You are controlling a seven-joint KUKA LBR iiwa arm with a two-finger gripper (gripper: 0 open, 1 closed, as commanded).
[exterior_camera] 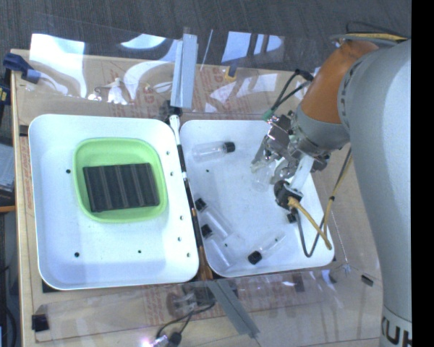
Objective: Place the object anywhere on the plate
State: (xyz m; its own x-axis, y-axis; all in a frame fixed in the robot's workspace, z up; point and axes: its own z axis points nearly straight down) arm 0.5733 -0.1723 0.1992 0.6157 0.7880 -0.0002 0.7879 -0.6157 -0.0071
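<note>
Over the right-hand bin the gripper hangs low, near the bin's far right part, and a clear vial seems to sit at its tip, though glass against white plastic leaves me unable to tell whether it is truly held or what state the tool is in; other clear vials with black caps lie in the same bin, one near the far edge, two by the left wall, one near the front; the green plate, with a dark ribbed insert, rests in the left-hand bin and bears no vial; by my judgement the task is at its start or at the pick: a secure grasp, the carry across the divide and the release on the plate all remain.
</note>
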